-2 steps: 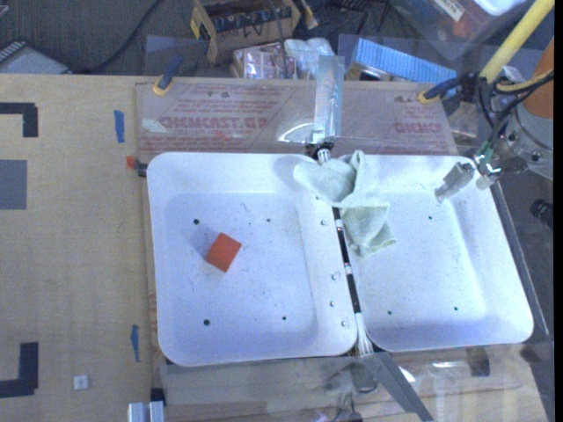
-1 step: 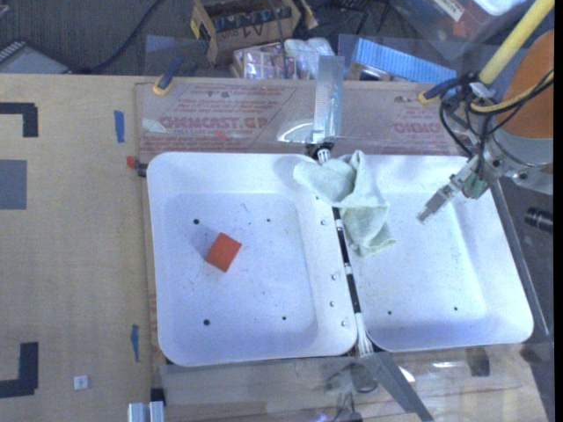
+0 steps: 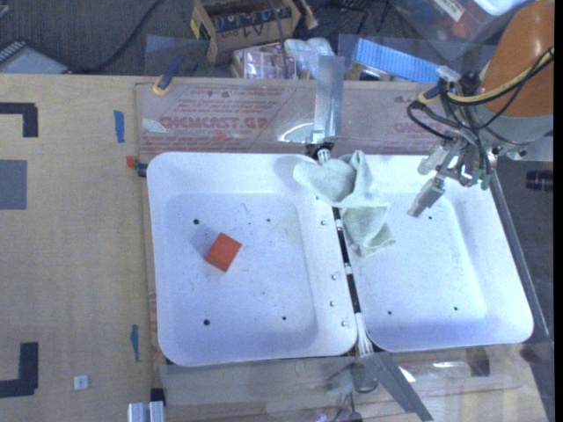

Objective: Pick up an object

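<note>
You see the gripper [image 3: 429,193] hanging over the right bin [image 3: 457,297], near its back edge; whether it is wide or narrow you cannot tell. A pale cloth [image 3: 352,202] drapes over that bin's left rim. Beyond it, left of the bin, sits an orange block [image 3: 223,252]

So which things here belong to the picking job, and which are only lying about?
Belong to the job:
- orange block, in the left bin
- pale cloth, draped over the divide between the bins
- gripper, over the right bin

Just lying about:
- cardboard box behind the bench
- blue tape on the bench top
</note>
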Tool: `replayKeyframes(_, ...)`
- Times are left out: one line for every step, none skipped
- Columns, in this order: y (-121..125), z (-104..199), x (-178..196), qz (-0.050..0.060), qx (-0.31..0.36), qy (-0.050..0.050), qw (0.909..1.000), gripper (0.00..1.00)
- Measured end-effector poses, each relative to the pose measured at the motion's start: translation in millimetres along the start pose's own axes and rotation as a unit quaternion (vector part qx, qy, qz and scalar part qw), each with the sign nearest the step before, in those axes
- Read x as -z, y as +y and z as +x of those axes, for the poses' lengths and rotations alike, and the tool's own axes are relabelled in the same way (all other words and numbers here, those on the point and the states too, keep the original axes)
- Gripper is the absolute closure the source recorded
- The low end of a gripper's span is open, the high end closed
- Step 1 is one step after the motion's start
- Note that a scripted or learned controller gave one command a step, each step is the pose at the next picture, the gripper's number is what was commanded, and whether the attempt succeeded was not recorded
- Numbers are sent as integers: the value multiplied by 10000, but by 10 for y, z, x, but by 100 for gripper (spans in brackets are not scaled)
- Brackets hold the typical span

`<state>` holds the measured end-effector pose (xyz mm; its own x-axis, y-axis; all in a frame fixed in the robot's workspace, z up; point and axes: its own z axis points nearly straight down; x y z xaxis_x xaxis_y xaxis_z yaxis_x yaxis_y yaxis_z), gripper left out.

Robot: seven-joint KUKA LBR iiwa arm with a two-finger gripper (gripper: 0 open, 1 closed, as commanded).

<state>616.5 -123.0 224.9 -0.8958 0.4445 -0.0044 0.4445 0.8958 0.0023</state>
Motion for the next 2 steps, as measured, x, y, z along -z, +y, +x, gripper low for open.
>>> replayKeyframes(-204,184,-328,-11,3315,29,9435,0)
replayKeyframes(-915,719,-397,-18,4750,35,8800,0)
